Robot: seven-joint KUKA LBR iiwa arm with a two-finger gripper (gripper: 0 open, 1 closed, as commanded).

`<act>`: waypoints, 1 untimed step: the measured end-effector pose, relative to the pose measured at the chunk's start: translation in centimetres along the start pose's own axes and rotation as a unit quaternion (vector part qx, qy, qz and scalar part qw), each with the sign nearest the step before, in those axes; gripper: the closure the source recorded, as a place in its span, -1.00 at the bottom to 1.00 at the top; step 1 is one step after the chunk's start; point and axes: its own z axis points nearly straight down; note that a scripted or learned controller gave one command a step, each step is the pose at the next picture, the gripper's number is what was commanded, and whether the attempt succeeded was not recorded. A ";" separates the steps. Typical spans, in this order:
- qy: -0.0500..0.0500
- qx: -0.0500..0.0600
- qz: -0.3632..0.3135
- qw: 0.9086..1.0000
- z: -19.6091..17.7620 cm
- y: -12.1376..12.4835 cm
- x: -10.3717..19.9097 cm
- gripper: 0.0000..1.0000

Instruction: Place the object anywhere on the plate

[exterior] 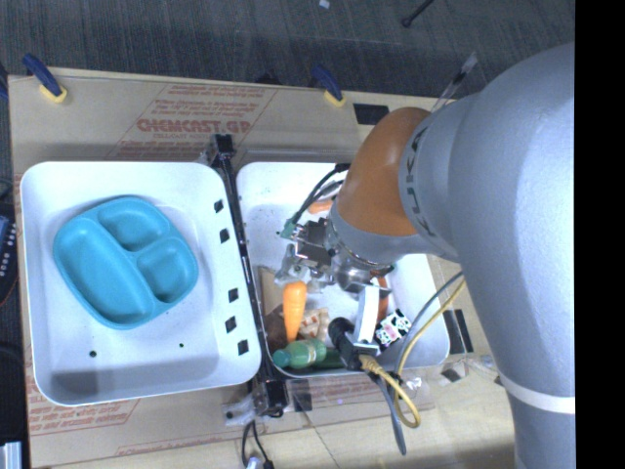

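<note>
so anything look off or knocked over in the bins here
Nothing is spilled or damaged. The blue plate lies flat in the left bin with nothing on it. The carrot and other toys are crowded together at the right bin's front, below the gripper.

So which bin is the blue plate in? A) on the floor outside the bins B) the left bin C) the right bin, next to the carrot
B: the blue plate lies in the left bin, while the carrot is over in the right bin under the arm.
</note>
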 end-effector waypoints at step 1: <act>0.000 0.000 0.000 1.000 0.0 0.0 0.0 -1.00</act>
